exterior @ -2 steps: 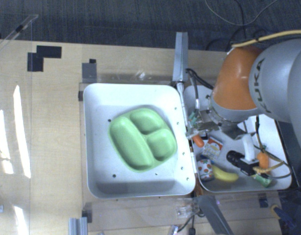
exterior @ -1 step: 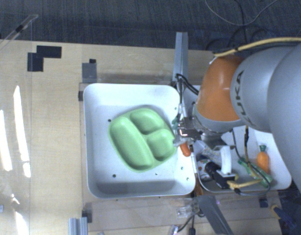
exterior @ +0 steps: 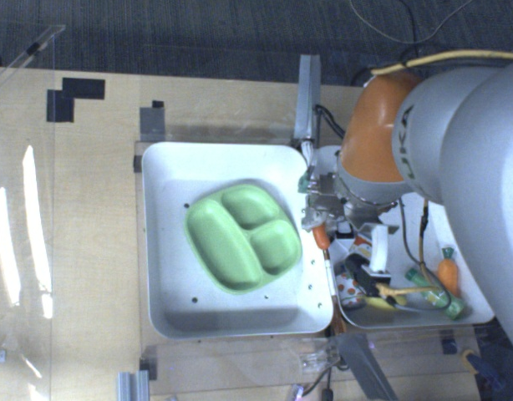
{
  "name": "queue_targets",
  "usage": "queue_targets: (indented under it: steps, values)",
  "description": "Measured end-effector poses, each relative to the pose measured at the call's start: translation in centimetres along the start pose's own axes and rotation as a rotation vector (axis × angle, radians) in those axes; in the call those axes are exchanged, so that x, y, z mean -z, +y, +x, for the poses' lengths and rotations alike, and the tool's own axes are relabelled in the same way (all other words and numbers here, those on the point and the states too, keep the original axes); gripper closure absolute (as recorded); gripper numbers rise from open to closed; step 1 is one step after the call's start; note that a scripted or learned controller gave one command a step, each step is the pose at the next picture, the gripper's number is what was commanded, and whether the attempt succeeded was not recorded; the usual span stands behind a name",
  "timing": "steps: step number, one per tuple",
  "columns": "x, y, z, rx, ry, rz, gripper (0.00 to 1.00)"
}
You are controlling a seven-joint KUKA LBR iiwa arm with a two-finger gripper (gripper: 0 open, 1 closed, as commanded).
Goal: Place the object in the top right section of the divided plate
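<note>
- Green divided plate (exterior: pixel 244 236) lies in the left bin (exterior: pixel 169 307).
- A small orange object (exterior: pixel 322 237) sits just under the gripper (exterior: pixel 317 222), at the bins' divide.
- Whether the jaws grip it cannot be told.

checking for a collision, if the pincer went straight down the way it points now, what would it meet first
Probably the small orange object just beneath the pincer, near the wall between the left bin and the right bin. Depth is unclear from this slanted view, so it might meet the bin rim instead.

Scene is evenly and brightly lit, glare streaks are seen on the clear panel (exterior: pixel 27 215) at left, focus slightly soft.
</note>
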State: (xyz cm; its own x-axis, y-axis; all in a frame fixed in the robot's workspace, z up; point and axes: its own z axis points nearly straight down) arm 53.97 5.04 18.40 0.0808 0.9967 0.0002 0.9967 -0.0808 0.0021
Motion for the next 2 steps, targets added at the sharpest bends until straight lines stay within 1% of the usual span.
queue_targets:
  steps: [1,2]
  values:
    - [0.0,0.0,0.0,0.0,0.0,0.0,0.0]
    - [0.1,3.5,-3.2,0.135,-0.001,-0.003,0.0]
